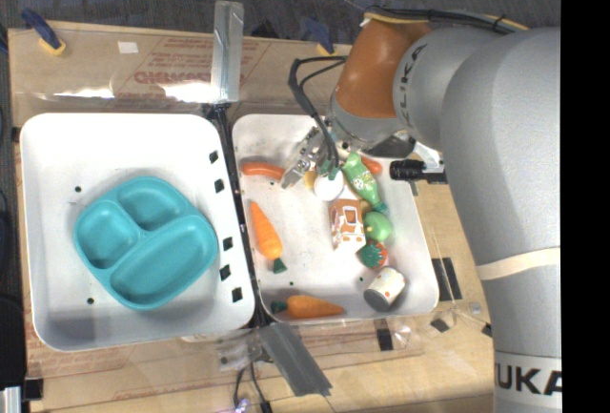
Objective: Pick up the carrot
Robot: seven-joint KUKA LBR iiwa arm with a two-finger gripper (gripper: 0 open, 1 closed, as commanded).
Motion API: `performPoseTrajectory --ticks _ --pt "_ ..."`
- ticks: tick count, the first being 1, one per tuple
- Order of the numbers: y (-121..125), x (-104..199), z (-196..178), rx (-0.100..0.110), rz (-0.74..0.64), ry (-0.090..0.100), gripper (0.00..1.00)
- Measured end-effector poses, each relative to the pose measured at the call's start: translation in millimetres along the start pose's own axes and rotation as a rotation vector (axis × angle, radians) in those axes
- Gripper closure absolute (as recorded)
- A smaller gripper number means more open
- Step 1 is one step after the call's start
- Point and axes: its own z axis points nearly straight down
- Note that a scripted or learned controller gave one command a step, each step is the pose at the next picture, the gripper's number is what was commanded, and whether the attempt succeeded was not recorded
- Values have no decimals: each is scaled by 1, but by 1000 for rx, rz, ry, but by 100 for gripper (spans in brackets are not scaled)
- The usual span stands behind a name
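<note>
Two carrots lie in the right bin (405, 211). One carrot (265, 230) rests near the bin's left wall, its green top pointing toward the front. The other carrot (310, 307) lies along the front wall, green top to the left. My gripper (303, 163) hangs over the back of this bin, just right of an orange-red sausage (262, 170) and well behind both carrots. Nothing is visibly held in it. The arm's orange band (374, 68) sits above it.
Right of the gripper lie a green bottle (362, 177), a white round piece (329, 187), an orange-and-white box (347, 222), a green fruit (379, 227) and a white cup (386, 287). The left bin (48, 144) holds a teal divided plate (145, 239).
</note>
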Motion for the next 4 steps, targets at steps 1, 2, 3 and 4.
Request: performPoseTrajectory --ticks 1,2,3,4 --pt "46 21 -153 -10 53 -14 100" --pt "-49 -23 -125 2 34 1 100" --pt "-72 -55 -285 -3 -121 -14 100" --pt "-94 -20 -193 0 -617 1 100"
